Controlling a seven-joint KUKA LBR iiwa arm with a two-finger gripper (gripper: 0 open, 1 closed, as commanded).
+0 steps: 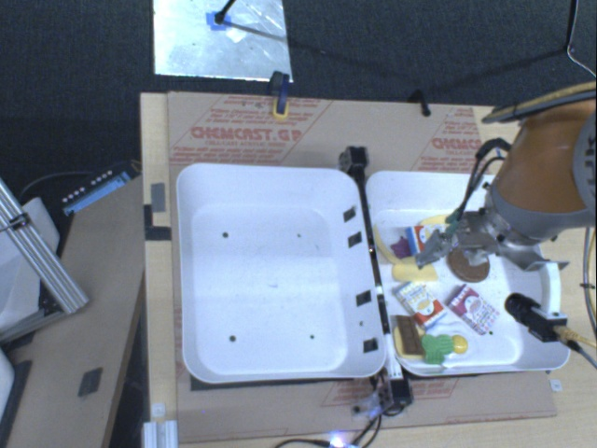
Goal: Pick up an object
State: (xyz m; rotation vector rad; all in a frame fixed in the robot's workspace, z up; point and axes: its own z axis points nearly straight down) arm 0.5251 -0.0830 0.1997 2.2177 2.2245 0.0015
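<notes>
My gripper (440,246) hangs low over the middle of the right bin (410,183), reaching in from the right under the grey and orange arm (550,171). Just left of it lie a small purple item (403,246) and a yellow and orange packet (432,226). A pale yellow piece (413,273) lies below it and a brown disc (469,268) sits right beside it. Nearer the front are a red and white box (419,301), a red and white packet (474,308), a brown block (406,332) and a green toy (438,347). The arm hides part of the bin's right side.
The left bin (270,172) stands beside the right one, a black divider strip (368,250) with clips between them. Both rest on a cardboard sheet (252,124). A black fitting (528,315) sticks out at the right bin's edge. A metal plate (219,26) lies at the back.
</notes>
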